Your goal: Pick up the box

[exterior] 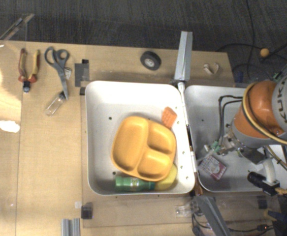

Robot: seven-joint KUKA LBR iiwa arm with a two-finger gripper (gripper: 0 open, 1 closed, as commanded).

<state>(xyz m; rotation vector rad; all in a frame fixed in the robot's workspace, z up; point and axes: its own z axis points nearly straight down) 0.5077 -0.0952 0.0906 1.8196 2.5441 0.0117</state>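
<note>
1. A yellow tray (144, 147) is taking up the middle of the left bin (99, 132), covering part of a green bottle (133, 183) at the near wall.
2. An orange piece (169, 116) is lying beside the divider.
3. The arm (264, 114) is hanging over the right bin (207, 102), its far-left floor lying open.
4. A small box (213, 166) is sitting near the right bin's left wall.

Left bin (96, 132) has a divided tray (143, 146) sitting on a bottle (133, 183); small box (211, 166) lies in the right bin (207, 102), arm (264, 117) over it; scissors (59, 73) and pliers (27, 68) far left on the bench (40, 156).
</note>
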